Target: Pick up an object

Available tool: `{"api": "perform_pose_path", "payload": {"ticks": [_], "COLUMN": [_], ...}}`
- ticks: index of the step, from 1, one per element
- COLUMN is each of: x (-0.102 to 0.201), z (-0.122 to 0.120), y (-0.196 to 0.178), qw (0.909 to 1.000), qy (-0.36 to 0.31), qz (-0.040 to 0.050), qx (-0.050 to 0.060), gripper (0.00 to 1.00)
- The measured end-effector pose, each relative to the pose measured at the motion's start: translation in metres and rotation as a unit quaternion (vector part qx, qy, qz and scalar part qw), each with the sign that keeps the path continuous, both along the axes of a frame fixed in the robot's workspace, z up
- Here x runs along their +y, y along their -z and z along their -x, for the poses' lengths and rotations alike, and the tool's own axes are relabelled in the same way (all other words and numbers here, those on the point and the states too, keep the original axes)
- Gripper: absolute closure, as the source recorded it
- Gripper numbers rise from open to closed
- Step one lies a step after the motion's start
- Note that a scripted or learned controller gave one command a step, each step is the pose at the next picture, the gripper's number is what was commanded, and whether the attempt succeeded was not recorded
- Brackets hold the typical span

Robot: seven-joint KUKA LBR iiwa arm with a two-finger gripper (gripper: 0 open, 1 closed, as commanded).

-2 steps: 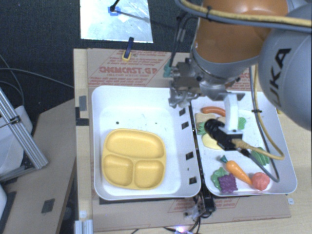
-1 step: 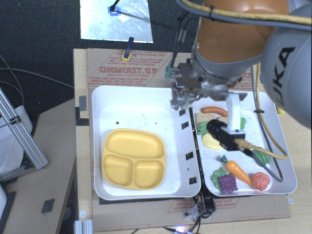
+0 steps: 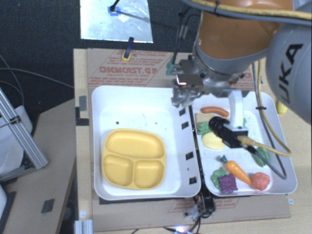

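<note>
jaws over the wall between the 2 bins, toward the surface's far edge; open or closed, can't tell (wrist hardware hides it). pick targets all in right-hand bin (image 3: 269, 112): sausage (image 3: 214, 111) by far edge, yellow piece (image 3: 210, 141) nr mid-left wall, carrot (image 3: 238, 171), purple grapes (image 3: 227, 183) & red tomato (image 3: 261, 180) along near edge. left-hand bin (image 3: 131, 99) has yellow divided tray (image 3: 134, 157).
</note>
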State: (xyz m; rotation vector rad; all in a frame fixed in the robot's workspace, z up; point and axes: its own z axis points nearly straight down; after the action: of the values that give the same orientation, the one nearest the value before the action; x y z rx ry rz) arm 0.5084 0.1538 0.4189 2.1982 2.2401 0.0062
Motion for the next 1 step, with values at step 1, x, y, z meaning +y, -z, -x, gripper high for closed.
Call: {"api": "perform_pose_path", "payload": {"ticks": [1], "x": [0.0001], "z": [-0.0005], "y": [-0.0104], "qw": [1.0], "qy": [-0.003], "qz": [0.0001], "qx": [-0.001], "gripper": [1.0]}}
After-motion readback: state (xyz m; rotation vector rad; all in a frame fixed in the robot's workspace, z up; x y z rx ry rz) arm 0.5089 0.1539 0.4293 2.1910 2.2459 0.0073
